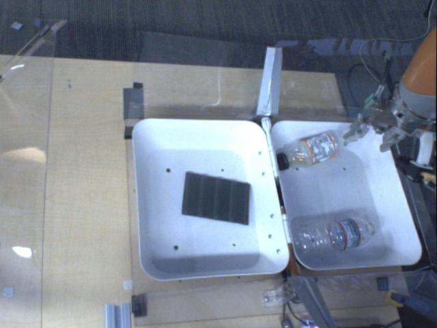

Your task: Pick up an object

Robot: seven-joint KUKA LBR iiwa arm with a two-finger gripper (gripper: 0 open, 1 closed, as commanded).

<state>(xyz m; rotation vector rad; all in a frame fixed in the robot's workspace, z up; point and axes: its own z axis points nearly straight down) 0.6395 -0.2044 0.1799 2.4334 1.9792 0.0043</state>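
Two clear plastic bottles lie on their sides in the right bin [403,203]. The orange-labelled bottle [312,149] sits at 11 o'clock in the bin; the blue-labelled bottle [336,234] sits at 6 o'clock. The gripper [374,130] hovers at the bin's 1 o'clock rim, fingers spread apart, gripping nothing. The left bin [157,156], smooth white with rounded corners, holds a flat, dark, ribbed rectangular pad [216,197] at its centre.

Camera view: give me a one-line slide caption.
End effector above right bin's far edge; two clear bottles inside; dark ribbed pad in left bin.
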